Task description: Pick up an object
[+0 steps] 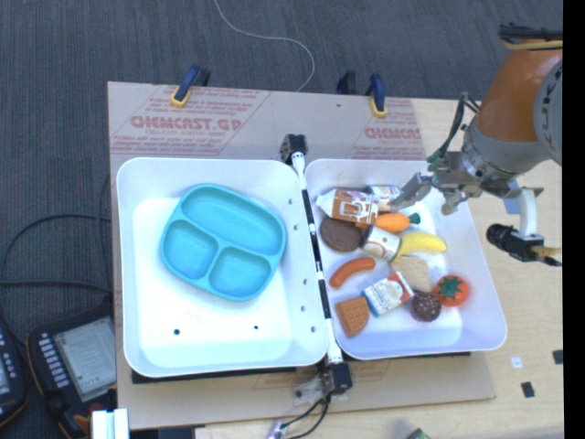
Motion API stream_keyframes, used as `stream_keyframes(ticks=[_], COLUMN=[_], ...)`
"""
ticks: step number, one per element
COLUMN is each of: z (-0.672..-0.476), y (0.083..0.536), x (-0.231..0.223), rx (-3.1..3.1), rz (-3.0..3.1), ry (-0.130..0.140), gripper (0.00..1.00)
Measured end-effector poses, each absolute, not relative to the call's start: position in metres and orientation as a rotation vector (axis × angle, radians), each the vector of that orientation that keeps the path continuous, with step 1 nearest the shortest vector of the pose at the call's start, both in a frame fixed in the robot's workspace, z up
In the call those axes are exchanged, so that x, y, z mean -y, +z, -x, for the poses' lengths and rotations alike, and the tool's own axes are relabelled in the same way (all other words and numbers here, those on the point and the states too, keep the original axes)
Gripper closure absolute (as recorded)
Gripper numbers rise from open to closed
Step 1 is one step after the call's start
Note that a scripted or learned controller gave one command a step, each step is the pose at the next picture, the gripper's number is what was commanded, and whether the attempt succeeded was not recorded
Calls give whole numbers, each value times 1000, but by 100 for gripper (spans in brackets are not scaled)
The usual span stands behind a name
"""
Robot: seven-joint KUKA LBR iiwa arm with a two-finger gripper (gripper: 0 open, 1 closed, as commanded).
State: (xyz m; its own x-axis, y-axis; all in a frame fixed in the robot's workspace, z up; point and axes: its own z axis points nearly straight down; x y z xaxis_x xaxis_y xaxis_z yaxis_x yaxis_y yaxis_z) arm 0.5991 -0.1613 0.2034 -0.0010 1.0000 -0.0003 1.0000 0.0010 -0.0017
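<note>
The gripper point(430, 187) hangs over the upper right corner of the right bin point(484, 314), just inside its far rim, and nothing is between its fingers; how wide they stand I cannot tell from here. Directly to its left lie a brown carton point(355, 208) and an orange carrot point(394, 221), the nearest things to it, both apart from it. Below them a yellow banana point(423, 243) lies beside a dark round cookie point(341, 235), then a sausage point(353, 270), a small box point(387, 294), a square cracker point(353, 315), a dark berry-like piece point(426, 306) and a red tomato point(452, 289) close to the right wall. The toys crowd the bin's middle, leaving bare white floor along its near edge.

The arm comes in from the right, its orange band point(512, 99) above the wrist, leaning down and leftward.

The left bin point(137, 245) carries a blue divided plate point(223, 241) with open white floor around it. Both bins sit on the tabletop point(201, 122).
</note>
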Motion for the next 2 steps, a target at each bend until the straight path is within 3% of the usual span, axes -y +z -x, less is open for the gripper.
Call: stream_keyframes(ticks=[1, 2], z=[-565, -567], y=[87, 98], x=[131, 132], rx=[2224, 2226], rz=[2224, 2227], ry=[-2, -4], gripper=[0, 100])
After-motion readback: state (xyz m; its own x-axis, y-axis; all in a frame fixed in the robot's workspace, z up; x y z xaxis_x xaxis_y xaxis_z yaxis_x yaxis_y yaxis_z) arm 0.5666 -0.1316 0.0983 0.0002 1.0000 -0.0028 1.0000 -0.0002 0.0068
